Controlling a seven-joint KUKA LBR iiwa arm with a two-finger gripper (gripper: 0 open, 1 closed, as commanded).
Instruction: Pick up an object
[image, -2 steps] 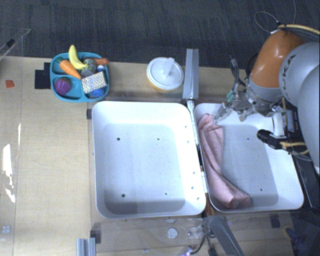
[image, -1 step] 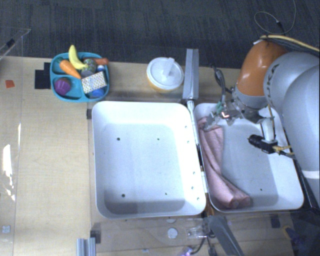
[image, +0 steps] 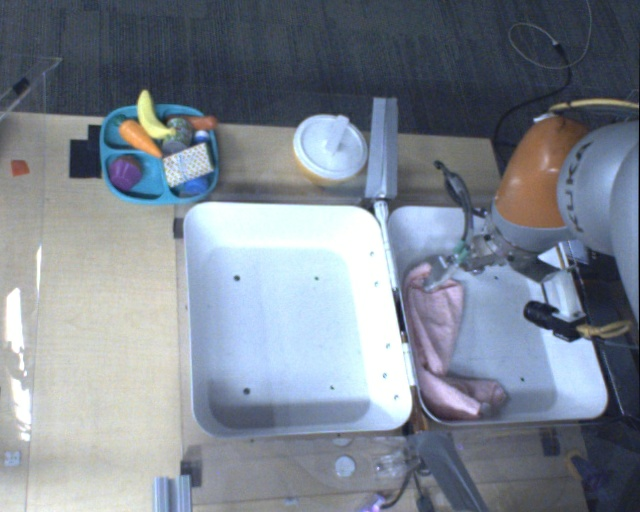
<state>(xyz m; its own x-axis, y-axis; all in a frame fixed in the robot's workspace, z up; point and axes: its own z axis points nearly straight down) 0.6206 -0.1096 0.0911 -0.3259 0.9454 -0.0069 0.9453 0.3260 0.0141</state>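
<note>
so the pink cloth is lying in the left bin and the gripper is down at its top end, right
Not quite: the pink cloth lies in the right bin, against its left wall, not in the left bin. The camera view shows this. The rest holds: the gripper is down at the cloth's top end.

Robot lab bench.
Two white bins (image: 290, 215) on a wooden bench (image: 90, 330), grey arm (image: 590, 190), loose cable (image: 545, 40) on carpet.

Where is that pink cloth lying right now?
The pink cloth lies in the right-hand bin, stretched along its left wall beside the divider between the two bins. The tool is at the cloth's upper end.
</note>
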